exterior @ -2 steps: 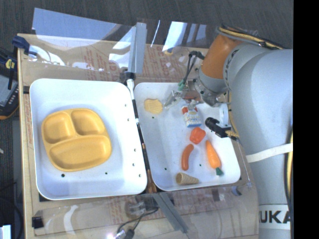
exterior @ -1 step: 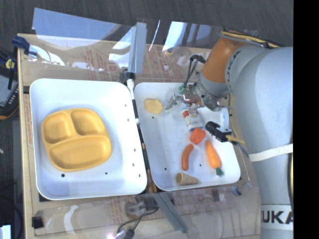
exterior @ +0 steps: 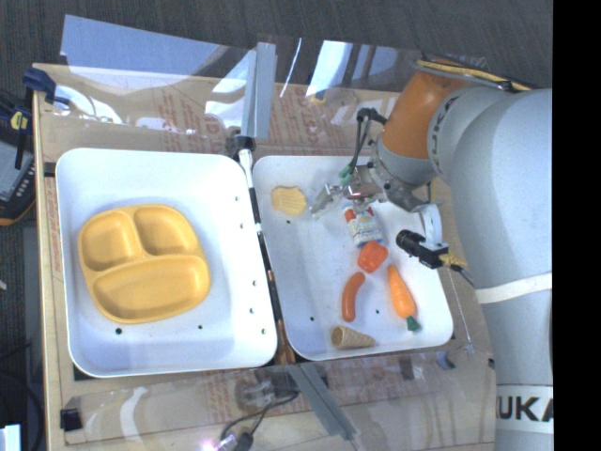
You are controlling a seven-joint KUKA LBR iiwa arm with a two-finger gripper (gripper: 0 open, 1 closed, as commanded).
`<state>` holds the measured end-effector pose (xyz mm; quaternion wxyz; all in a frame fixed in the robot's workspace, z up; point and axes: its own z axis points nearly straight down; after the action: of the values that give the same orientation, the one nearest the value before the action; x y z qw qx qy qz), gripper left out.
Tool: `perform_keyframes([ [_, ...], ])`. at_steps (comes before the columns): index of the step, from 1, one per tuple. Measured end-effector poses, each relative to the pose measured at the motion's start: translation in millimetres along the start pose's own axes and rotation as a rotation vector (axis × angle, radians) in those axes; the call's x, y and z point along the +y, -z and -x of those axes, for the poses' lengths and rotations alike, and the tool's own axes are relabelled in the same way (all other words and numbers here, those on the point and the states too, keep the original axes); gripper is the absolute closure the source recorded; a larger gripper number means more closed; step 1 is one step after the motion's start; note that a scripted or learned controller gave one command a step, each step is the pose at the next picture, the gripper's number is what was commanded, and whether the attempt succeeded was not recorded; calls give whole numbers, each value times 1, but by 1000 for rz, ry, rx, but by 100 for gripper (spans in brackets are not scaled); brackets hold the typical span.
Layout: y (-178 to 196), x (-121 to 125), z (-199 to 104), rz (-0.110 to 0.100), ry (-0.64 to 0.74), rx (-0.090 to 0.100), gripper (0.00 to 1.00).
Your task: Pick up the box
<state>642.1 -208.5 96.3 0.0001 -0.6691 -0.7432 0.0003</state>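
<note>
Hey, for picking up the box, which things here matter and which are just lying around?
Part of the job:
- small white and orange box, in the right white bin
- two-finger gripper, just above the box

Just lying about:
- orange carrot
- reddish sausage
- small red-orange piece
- tan cone
- pale yellow chip
- yellow divided plate, in the left bin

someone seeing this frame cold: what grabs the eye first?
The big grey arm with its orange band fills the right side, its tool low over the upper part of the right bin. Next, the yellow divided tray alone in the left bin. Then the toy food in the right bin: a carrot, a sausage and a cone.
</note>
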Motion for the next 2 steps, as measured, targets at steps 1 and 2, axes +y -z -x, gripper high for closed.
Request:
perform_keyframes([
  [1,0,-4,0,-1,108,1,0],
  [2,12,-2,0,-1,112,0,100],
])
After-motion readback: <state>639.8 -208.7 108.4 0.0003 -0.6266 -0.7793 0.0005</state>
